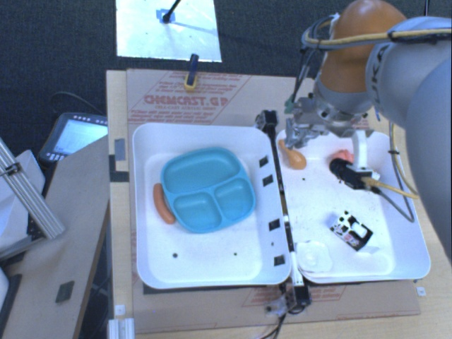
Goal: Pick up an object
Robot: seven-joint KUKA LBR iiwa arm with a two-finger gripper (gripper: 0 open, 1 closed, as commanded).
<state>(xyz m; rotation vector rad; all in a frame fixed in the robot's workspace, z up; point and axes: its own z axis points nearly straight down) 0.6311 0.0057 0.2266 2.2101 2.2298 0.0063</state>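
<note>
Your gripper [295, 138] hangs right of the frame's centre, at the top left corner of the right bin [395, 249], just over a smooth orange oval lump [295, 159] (slack or clamped, you cannot tell). A boxy black-and-white block [350, 230] lies lower right. The left bin [212, 263] holds a glossy blue sectioned tray [208, 189].

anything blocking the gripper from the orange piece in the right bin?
Nothing visible does. The gripper sits right above the orange piece, which lies beside the left wall of the right bin. The small pink thing lies apart, further right.
</note>
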